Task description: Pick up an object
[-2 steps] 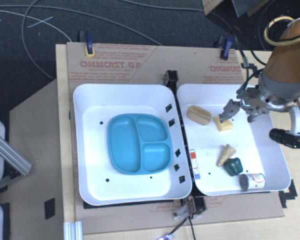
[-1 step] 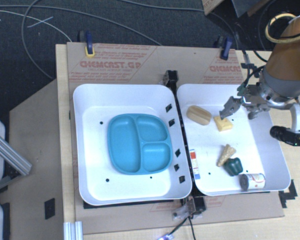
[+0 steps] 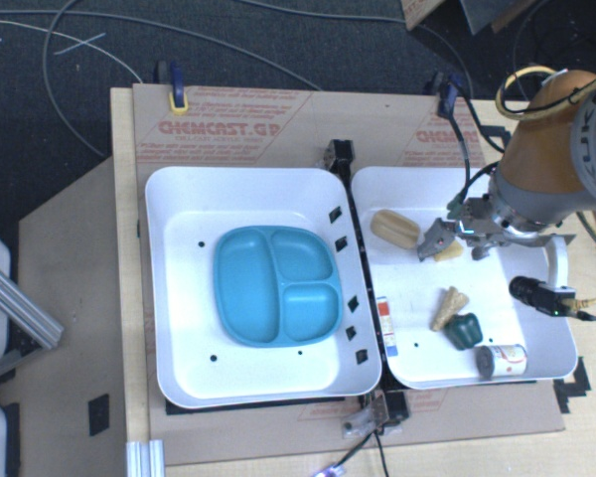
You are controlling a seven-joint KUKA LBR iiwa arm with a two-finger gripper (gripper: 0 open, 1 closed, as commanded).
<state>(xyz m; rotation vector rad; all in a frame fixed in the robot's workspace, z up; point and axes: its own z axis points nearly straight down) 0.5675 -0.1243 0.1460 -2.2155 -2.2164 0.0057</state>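
End effector (image 3: pixel 458 244), jaws apart, sits just beside the tan bread roll (image 3: pixel 395 229); centre over it before closing.

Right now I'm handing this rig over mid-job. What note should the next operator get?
End effector: low in the right bin, close by a pale yellow piece; grip cannot be read.
Also in that bin: tan roll, tan cone, green object, white tube.
Left bin: blue divided plate.
Done: approach. No object visibly lifted.
Left: grasp one object and raise it.
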